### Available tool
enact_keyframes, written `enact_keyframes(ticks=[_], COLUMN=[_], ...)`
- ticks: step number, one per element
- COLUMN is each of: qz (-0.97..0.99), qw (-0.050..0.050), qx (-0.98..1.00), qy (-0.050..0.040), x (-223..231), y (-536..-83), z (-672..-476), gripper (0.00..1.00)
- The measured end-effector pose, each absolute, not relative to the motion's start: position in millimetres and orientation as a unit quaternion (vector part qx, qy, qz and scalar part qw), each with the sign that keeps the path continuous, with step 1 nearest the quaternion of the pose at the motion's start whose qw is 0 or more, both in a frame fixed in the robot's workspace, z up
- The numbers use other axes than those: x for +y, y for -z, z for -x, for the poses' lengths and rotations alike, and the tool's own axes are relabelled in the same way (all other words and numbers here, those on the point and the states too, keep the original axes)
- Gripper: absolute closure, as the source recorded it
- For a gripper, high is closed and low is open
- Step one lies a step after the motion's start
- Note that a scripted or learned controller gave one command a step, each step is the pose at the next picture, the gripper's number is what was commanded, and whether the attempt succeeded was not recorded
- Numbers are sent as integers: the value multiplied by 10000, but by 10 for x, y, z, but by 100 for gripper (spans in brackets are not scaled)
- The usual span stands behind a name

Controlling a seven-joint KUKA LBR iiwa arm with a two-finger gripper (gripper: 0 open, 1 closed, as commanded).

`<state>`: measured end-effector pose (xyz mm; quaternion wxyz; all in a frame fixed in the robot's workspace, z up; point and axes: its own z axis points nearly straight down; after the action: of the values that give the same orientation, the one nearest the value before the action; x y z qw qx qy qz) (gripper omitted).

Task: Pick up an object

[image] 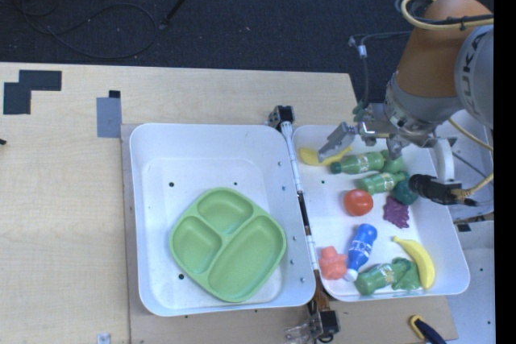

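Hovering over the right bin [459, 274], the gripper [339, 142] has its fingers spread, grasping nothing; the nearest target, a green bottle [359, 164], lies just beside it. Risk, as I judge it: crowded toys may roll or deflect the closing fingers. Count: three green bottles, one blue bottle [360, 248], two bananas, one tomato [358, 202], one grape bunch [396, 212].

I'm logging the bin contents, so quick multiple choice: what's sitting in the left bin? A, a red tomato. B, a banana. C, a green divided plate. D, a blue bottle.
C: the green divided plate lies alone in the left bin, while the toys fill the right bin.
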<state>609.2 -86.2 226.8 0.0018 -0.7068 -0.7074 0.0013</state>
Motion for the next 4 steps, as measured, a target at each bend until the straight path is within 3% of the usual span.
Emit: enact_keyframes(ticks=[1,2,3,4], qz=[7077,7071,7096,7069], qw=[26,24,30,26], qx=[-7065,-7071,-7046,-7073], qy=[-17,-13,-4,-13], x=[-1394,-1335,-1355,-667], y=[-1144,-864,-977,-1909], z=[-5905,-5694,-5702,-4948], gripper=[0,0,100,100])
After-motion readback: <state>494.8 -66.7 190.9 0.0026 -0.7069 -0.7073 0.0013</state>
